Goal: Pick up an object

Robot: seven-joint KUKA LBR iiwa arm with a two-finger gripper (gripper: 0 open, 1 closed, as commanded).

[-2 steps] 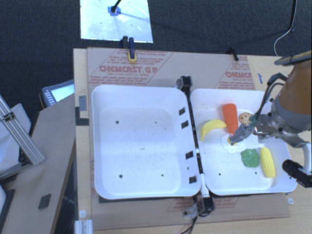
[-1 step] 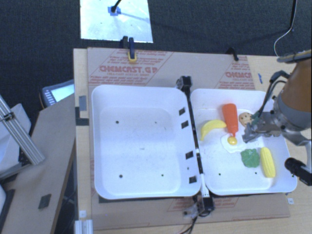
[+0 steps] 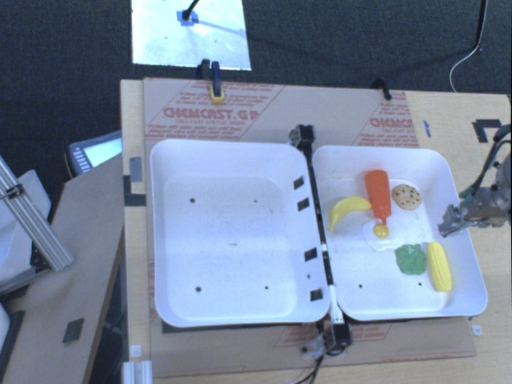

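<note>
The right bin (image 3: 360,302) holds a yellow banana (image 3: 347,210), an orange bottle-shaped toy (image 3: 378,195), a fried egg (image 3: 379,234), a round cookie (image 3: 406,196), a green leafy piece (image 3: 410,258) and a yellow corn cob (image 3: 438,266). My gripper (image 3: 450,222) hangs at the bin's right rim, just above and right of the corn cob, with nothing visibly between its fingers. It looks small and blurred at the frame's edge.
The left bin (image 3: 232,310) stands beside the right one, joined by a black clipped seam (image 3: 316,238). Both rest on a cardboard sheet (image 3: 240,114). A silvery plate (image 3: 188,22) lies on the dark floor behind. A wooden side table (image 3: 72,238) stands to the left.
</note>
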